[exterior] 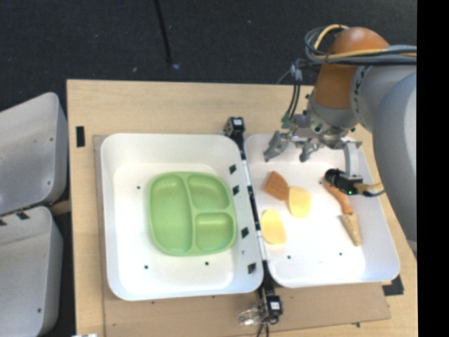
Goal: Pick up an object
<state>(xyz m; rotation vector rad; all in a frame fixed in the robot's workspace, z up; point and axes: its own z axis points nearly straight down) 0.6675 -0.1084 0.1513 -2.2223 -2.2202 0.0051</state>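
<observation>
Above the right bin [379, 258], we see the robot's hand [290, 148] hovering with fingers spread, grasping nothing. Below it lie an orange wedge [276, 185], two yellow pieces [299, 201] and a carrot [340, 199]; a green tray [191, 213] fills the left bin [119, 272].

We can't read any text, label, brand, number or sign anywhere on the bins, bench or arm here.
</observation>
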